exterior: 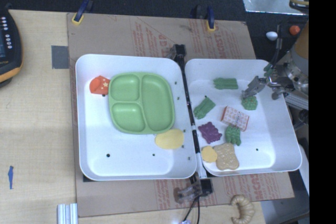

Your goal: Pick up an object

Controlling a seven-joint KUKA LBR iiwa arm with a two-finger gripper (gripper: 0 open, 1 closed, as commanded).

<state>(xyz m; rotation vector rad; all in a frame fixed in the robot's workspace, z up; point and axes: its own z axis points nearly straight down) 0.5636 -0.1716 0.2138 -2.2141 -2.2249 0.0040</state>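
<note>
Two white bins (84, 128) are seen; the gripper (262, 85), fingers apart, is held just above a small green piece (249, 103).

The robot arm (296, 68) enters at the frame's right edge — a pale grey, rounded body with a small patch of orange showing on its upper part. Its wrist section is a cluster of metallic grey blocks and brackets, with dark gaps between the parts. The gripper (252, 89) ends in slim, dark grey metal fingers (255, 84) — narrow and angular in shape, with a dull finish. Finer details such as screws are too blurred to make out.
</note>
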